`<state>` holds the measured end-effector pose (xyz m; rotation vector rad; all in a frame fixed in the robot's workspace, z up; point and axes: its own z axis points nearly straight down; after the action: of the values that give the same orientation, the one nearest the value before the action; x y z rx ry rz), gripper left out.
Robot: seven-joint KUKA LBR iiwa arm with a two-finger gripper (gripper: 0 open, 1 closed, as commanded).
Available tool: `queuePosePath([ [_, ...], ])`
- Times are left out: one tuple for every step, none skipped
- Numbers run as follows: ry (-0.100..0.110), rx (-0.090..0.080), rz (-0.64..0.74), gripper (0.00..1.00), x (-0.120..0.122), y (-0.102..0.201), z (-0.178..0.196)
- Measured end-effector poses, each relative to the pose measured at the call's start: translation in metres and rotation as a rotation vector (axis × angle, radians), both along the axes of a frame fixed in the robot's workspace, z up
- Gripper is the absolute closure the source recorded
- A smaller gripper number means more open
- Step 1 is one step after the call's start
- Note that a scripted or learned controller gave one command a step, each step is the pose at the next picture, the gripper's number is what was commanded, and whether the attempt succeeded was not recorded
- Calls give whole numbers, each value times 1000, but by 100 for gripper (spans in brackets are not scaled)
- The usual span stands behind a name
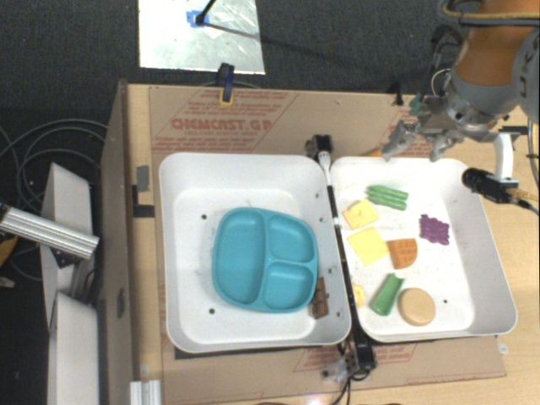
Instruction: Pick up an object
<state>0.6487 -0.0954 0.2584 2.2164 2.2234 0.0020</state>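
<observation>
Objects in the right bin (489, 251) number seven; the hand (419, 145), fingers spread, holds nothing.

I see my arm (494, 36) coming in from the upper right, its orange band sitting above the grey wrist. Below it the pincer (419, 144) hangs with both fingers spread apart, nothing between them.

A brown cardboard sheet (253, 121) with red printing covers the bench (515, 218) across the middle of the frame. Two shallow white bins sit side by side on it: the left bin (181, 226) at centre, the right bin (489, 260) toward the right edge.
</observation>
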Motion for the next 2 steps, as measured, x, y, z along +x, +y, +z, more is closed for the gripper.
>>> queuePosePath([
  [15,3,-3,0,-60,2,-139],
  [-15,-3,-4,0,-119,-27,-170],
])
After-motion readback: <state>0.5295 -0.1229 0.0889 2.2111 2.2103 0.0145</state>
